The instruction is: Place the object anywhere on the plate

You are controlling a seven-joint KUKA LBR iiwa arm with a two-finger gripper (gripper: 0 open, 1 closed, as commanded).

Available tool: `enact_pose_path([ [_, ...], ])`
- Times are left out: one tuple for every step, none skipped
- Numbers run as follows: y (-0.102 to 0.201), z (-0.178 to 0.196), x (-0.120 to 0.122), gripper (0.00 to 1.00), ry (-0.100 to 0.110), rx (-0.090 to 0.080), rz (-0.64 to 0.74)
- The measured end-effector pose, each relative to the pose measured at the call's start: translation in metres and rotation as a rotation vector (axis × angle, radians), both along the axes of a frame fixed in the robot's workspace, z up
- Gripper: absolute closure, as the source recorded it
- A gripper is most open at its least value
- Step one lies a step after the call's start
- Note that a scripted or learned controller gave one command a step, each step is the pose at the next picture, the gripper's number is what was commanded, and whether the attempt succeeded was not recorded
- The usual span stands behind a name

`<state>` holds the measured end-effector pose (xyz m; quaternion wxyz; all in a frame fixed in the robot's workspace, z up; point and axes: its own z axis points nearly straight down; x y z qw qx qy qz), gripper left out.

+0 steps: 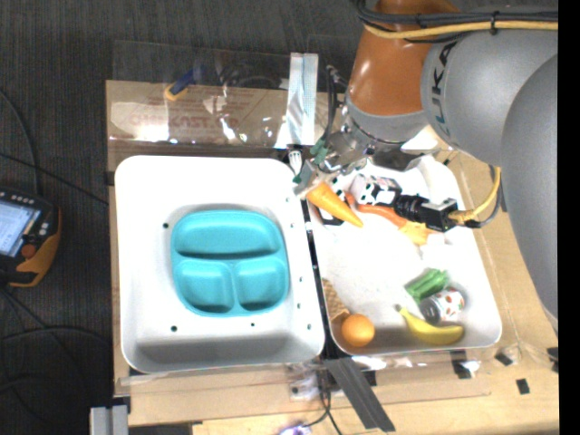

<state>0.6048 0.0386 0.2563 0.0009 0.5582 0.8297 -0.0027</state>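
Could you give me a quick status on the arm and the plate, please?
Tool low at right bin's far-left corner, above carrot. Blue plate in left bin, nothing on it.

Surface finishes, top-down view

Plate (229, 263): smooth turquoise plastic, slight sheen. Bins (145, 188): smooth white plastic, matt to semi-gloss. Arm (507, 71): painted grey shell, satin; orange band (390, 57) glossy. Bench (122, 120): bare wood, matt. Clear plastic sheet (217, 102) on it, crinkled, shiny. Floor (54, 80): dark rough carpet. Banana (431, 330) and orange (357, 330) look like smooth toy plastic.
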Motion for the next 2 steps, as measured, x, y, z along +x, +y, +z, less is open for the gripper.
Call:
enact_pose_path([
  [0.0614, 0.0112, -0.0223, 1.00, 0.001, 0.005, 0.189],
  [0.0614, 0.0113, -0.0223, 0.00, 0.001, 0.005, 0.189],
])
